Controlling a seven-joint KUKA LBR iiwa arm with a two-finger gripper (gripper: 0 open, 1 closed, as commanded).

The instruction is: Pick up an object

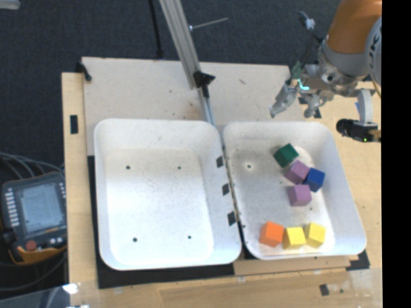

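Observation:
Several small cubes lie in the right bin (334,149): a green cube (286,154), two purple cubes (298,171) (299,194), a blue cube (314,179), an orange cube (271,233) and two yellow cubes (295,237) (316,233). My gripper (297,102) hangs above the bin's far edge, up and behind the green cube. Its fingers (281,101) are spread apart with nothing between them.
The left bin (103,172) lies beside the right one. A slanted metal post (180,34) rises from behind the bins' shared edge. A teach pendant (35,213) sits at the far left, off the bench.

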